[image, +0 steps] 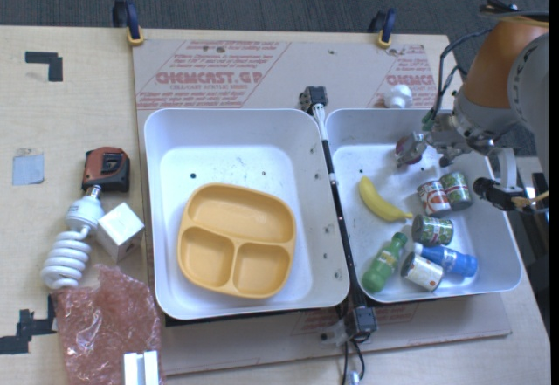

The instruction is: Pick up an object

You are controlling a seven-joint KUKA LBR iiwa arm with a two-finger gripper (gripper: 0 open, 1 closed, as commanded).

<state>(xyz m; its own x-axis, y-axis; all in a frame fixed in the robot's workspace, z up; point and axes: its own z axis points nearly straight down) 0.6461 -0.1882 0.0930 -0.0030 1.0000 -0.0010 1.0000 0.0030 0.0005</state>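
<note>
Hand above right bin; banana lower left, apart.

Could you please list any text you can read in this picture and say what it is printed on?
"CHEMCAST GP": red print, mirrored, on the brown protective sheet behind the left bin; it repeats partly behind the right bin.
Smaller red lines under it: too blurred to read.
Labels on the cans and bottles: too small to read.

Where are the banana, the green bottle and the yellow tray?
banana (381,201), camera view, middle of its curve
green bottle (383,264), camera view, on its body
yellow tray (194,204), camera view, on its upper rim
</note>
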